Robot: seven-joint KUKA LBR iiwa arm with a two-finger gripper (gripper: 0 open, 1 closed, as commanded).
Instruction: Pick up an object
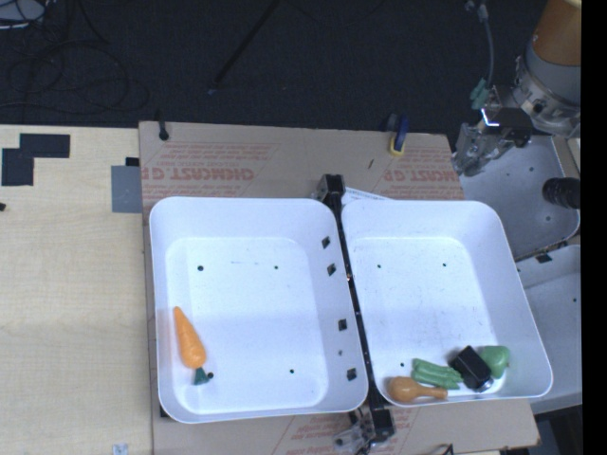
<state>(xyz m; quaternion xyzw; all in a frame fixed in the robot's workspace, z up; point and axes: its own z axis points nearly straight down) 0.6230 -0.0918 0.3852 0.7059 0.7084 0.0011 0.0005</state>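
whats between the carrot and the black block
In the camera view: bare floor of the left bin, the divider, then the pear and the bean pod before the black block; carrot.

arm [555, 36]: cut off at right edge | pincer [471, 154]: blurred

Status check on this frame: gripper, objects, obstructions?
Gripper beyond right bin, holding nothing visible. Carrot in left bin. Nothing blocks it.
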